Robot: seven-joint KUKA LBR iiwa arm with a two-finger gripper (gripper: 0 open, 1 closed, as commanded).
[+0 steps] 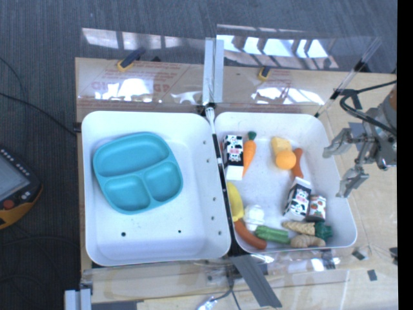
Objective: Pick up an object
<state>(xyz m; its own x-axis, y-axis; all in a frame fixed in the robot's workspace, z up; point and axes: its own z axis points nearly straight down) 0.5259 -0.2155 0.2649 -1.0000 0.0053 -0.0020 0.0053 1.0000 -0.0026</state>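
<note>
Nearest us, the toy food (pixel 284 231) lies in the right bin (pixel 335 173); our jaws (pixel 352 163) hang spread and bare, just beside its right rim.

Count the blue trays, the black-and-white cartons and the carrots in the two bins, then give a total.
Blue tray: 1
Black-and-white cartons: 2, one by the divider, one lower right
Carrots: 2, one beside the upper carton, one further right
Total: 5

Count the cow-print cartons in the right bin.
2. One cow-print carton stands by the divider next to a carrot; the other lies toward the right side. Clutter might hide more.
</note>
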